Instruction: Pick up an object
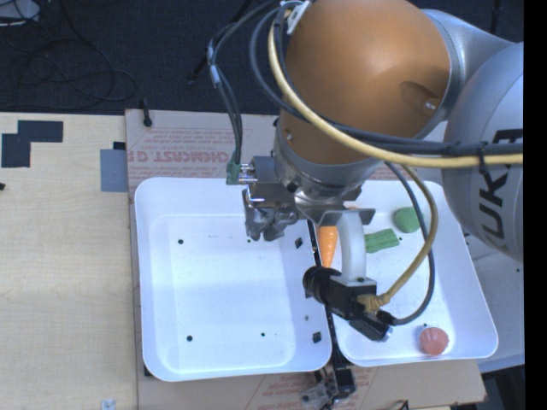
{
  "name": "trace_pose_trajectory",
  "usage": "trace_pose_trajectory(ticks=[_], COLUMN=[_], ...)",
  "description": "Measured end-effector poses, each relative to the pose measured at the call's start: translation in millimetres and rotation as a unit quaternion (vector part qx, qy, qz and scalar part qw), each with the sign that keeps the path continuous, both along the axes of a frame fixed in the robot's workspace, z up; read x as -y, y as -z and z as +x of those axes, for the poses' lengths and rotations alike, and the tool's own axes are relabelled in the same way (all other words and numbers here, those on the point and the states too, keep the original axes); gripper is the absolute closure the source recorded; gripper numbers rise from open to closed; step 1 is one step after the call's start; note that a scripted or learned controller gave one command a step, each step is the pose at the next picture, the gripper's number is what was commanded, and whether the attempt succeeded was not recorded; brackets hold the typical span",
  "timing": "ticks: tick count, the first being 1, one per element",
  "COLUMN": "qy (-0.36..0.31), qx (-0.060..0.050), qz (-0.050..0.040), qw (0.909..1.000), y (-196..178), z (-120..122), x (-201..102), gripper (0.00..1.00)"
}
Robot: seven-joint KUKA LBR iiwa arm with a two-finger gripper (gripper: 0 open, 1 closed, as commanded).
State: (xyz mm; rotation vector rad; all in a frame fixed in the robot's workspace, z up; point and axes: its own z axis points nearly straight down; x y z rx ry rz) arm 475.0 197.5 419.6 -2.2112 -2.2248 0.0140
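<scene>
My gripper hangs below the big orange wrist band, over the far right part of the left bin, close to the divider between the bins. An orange carrot-like piece lies just right of it in the right bin, partly hidden by the arm. Further right lie a long green piece and a rounder green piece. A pink-red ball rests near the right bin's front right corner. I see nothing held in the gripper.
The arm's bulk and its looping cables cover the far side of both bins. A black cable fitting on the arm hangs over the divider. Cardboard lies under the bins on the wooden bench.
</scene>
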Motion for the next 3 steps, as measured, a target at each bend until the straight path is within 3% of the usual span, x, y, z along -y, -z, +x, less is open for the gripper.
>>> trace_pose_trajectory(ticks=[1, 2, 3], qy=[0.001, 0.005, 0.004], qx=[-0.001, 0.002, 0.003], qz=[-0.001, 0.0003, -0.0003], qw=[1.0, 1.0, 1.0], y=[73, 68, 141], z=[-1, 1, 75], x=[-48, -45, -45], gripper=[1.0, 0.0, 0.0])
